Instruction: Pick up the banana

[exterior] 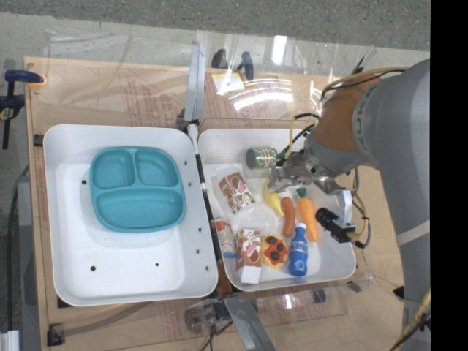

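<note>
The yellow banana [272, 200] lies in the right bin [219, 146], mostly hidden under my gripper, beside a sausage [288, 216] and a carrot [308, 219]. My gripper [283, 183] hangs low over the banana's upper end, reaching in from the right. A green can [261, 157] lies just above it.
The right bin also holds a snack packet [235, 191], two small cartons [248, 254], a pizza slice toy [275, 250] and a blue bottle [297, 251]. The left bin [66, 269] holds a teal divided plate [137, 189]. A metal divider [194, 86] runs between the bins.
</note>
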`<action>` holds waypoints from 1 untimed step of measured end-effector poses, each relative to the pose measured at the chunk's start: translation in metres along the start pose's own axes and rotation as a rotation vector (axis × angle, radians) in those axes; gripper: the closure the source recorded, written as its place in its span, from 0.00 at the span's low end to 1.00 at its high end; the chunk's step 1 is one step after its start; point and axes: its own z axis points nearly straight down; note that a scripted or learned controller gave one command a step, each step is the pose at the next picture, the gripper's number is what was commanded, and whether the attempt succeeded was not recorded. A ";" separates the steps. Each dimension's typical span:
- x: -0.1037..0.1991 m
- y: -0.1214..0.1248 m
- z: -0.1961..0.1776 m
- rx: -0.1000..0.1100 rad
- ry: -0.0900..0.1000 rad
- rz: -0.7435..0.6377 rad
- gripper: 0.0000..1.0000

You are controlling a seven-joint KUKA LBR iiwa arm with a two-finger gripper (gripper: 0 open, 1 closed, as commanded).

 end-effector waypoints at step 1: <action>0.000 0.000 0.000 0.000 0.000 0.000 0.00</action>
